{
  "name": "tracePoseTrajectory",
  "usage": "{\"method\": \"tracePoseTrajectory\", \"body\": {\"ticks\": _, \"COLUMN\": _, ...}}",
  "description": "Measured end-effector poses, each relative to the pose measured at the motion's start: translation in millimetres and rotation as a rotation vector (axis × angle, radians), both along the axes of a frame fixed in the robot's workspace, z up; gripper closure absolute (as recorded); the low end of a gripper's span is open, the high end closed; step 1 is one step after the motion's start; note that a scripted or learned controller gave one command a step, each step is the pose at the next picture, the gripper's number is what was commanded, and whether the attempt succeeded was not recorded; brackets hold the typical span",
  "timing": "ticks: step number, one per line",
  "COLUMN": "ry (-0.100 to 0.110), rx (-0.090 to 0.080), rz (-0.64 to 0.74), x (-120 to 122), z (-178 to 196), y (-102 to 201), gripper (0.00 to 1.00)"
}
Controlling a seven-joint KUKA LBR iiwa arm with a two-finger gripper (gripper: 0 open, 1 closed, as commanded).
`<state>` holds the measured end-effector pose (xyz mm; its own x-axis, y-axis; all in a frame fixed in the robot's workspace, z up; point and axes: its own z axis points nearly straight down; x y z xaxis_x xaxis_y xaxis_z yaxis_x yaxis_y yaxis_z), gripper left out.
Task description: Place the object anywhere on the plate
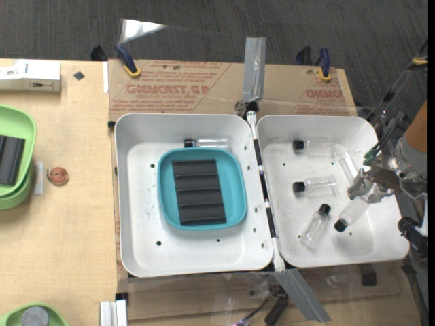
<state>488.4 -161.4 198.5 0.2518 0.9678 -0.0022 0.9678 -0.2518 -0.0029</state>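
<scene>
vial (348, 215) tilted between the jaws (361, 194); arm (408, 161) over right bin (326, 246); plate (238, 182) left.

Plate (234, 202): teal, bearing a black ribbed insert (198, 191). Vials (315, 185): clear with black caps. Bins (136, 236): white.

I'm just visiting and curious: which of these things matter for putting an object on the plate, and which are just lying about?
For the job:
- teal square plastic plate
- clear black-capped plastic vials in right bin
- gripper

Lying about:
- clear vial behind plate
- green plastic tray
- white cardboard box
</scene>
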Motion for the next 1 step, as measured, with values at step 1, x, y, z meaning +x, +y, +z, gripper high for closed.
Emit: {"method": "tracePoseTrajectory", "body": {"ticks": 1, "ry": 0.001, "rx": 0.003, "rz": 0.335, "x": -11.1, "z": -8.3, "y": 93.9, "gripper": 1.0}}
